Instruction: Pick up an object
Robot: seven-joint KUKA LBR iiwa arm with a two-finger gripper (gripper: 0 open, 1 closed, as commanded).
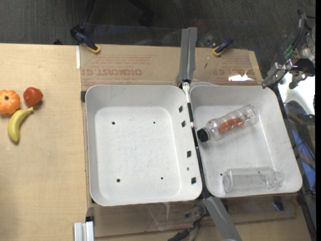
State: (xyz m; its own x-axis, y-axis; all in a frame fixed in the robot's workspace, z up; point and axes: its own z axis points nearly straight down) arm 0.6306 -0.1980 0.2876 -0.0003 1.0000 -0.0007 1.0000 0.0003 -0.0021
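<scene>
Bottle with black cap (228,124) lies in the right bin (281,134), long axis slanting up to the right — cap toward the divider. Your hand (281,72) sits beyond the bin's far right corner; its grip state you cannot tell.

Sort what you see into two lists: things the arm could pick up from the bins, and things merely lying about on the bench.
For the job:
clear bottle with orange contents, right bin
empty clear bottle, same bin

Lying about:
banana
orange fruit
red fruit
two clamps
</scene>
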